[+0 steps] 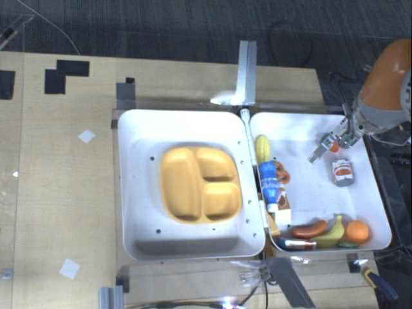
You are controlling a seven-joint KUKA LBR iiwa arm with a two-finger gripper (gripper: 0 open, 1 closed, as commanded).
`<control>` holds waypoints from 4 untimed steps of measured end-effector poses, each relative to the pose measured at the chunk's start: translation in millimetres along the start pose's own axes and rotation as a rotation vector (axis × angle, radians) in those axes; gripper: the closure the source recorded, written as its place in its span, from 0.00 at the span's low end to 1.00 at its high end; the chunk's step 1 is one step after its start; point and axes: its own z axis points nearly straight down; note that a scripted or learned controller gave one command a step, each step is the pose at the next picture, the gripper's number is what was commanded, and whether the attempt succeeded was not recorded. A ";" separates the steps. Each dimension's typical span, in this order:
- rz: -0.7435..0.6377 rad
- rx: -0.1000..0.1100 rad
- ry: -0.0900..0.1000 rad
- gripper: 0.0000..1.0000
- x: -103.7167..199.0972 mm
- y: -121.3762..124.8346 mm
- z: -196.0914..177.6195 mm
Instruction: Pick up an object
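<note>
My gripper [326,147] hangs over the upper right part of the right bin [302,131], above its bare floor. A small white jar with a red label [342,172] lies just below and to the right of it, apart from it. A yellow corn cob [262,148], a blue bottle [268,185] and a brown pretzel [282,172] lie along this bin's left wall. At the front edge sit a red sausage [309,229], a banana [332,232], an orange [358,230] and a marker [299,243].
The left bin [138,172] holds a yellow divided plate [198,184] in its middle. A metal post [247,73] stands behind the wall between the two bins. The arm's orange band [386,85] sits at the right edge.
</note>
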 end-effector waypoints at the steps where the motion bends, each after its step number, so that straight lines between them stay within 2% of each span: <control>1: 0.367 -0.001 0.001 0.00 12.1 10.8 20.7; 2: 0.512 -0.004 0.026 0.00 -13.7 24.9 11.0; 3: 0.676 -0.001 -0.002 0.00 -36.3 19.8 -17.9; 4: 0.232 0.000 -0.002 0.00 -36.7 18.1 15.3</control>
